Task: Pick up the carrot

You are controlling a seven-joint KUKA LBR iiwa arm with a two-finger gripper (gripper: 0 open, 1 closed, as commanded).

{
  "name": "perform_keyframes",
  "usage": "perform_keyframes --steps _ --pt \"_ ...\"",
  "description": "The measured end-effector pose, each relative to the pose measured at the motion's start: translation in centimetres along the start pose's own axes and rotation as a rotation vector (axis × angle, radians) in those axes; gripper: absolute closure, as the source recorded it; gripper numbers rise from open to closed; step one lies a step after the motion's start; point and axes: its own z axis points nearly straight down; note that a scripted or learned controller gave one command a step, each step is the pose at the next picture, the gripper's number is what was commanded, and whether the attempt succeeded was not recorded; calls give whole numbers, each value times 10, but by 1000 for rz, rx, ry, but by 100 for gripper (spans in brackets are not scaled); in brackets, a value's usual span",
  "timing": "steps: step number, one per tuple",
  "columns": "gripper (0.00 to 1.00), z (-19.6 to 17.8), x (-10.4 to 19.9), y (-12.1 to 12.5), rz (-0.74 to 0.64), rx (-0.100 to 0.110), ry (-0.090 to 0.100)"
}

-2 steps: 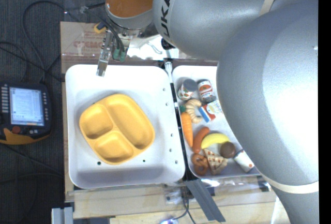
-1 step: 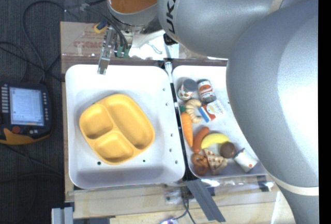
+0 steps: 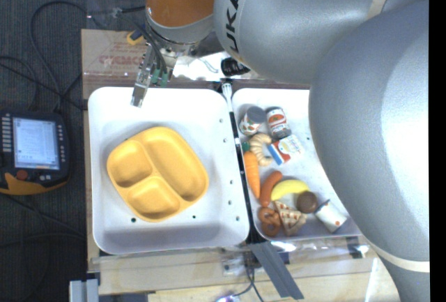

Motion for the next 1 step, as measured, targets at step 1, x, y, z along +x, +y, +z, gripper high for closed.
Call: perform_keyframes --steps 1 --pt "100 -19 -4 1 126 -1 -2"
